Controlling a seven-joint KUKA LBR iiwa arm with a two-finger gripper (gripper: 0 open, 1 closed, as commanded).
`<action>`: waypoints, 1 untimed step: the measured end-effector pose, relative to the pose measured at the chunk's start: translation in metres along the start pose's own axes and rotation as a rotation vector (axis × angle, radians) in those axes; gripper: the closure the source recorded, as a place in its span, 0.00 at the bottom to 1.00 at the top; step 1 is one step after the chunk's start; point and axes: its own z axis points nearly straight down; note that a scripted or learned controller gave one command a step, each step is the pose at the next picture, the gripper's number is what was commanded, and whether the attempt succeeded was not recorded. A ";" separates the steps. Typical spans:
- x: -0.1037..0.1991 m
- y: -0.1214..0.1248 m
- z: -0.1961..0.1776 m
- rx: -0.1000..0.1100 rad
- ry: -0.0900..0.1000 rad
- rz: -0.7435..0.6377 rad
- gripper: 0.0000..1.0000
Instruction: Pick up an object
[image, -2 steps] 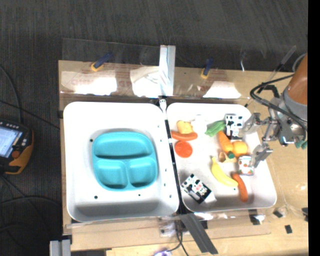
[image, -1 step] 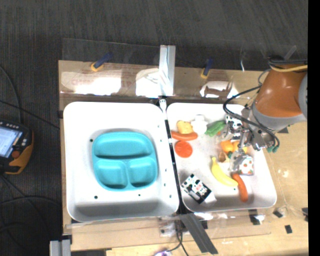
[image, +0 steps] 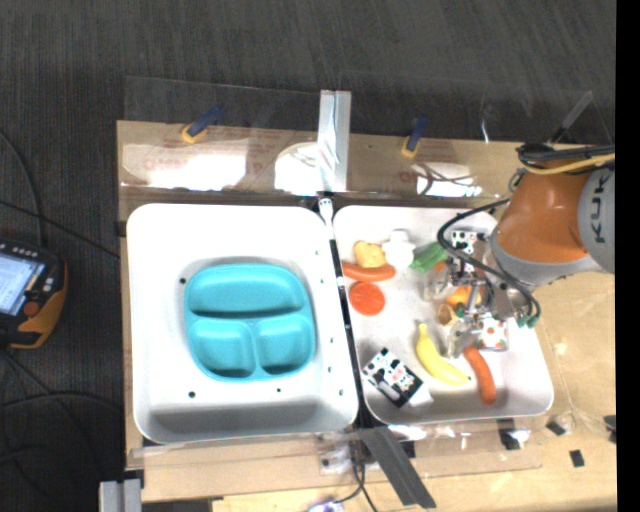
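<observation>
My gripper (image: 463, 318) hangs low over the right bin (image: 530, 395), below the orange wrist band (image: 540, 215). Just under and left of it lies a yellow banana (image: 438, 360). A red sausage (image: 481, 373) lies to the banana's right, close beneath the gripper. A small orange piece (image: 457, 296) shows among the gripper's parts; I cannot tell if it is held. Further left in the same bin are a red-orange disc (image: 367, 298), a carrot (image: 368, 271), a yellow lumpy piece (image: 370, 253) and a green item (image: 430, 257). A black-and-white patterned box (image: 392, 377) sits near the front.
The left bin (image: 160, 380) bears a turquoise divided tray (image: 250, 320). A ridge (image: 338, 300) separates the two bins. Cables (image: 470, 215) trail from the wrist over the right bin's back edge. A handheld pendant (image: 25, 290) lies off the bench at far left.
</observation>
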 end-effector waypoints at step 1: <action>-0.002 -0.010 0.000 0.000 0.000 -0.074 0.00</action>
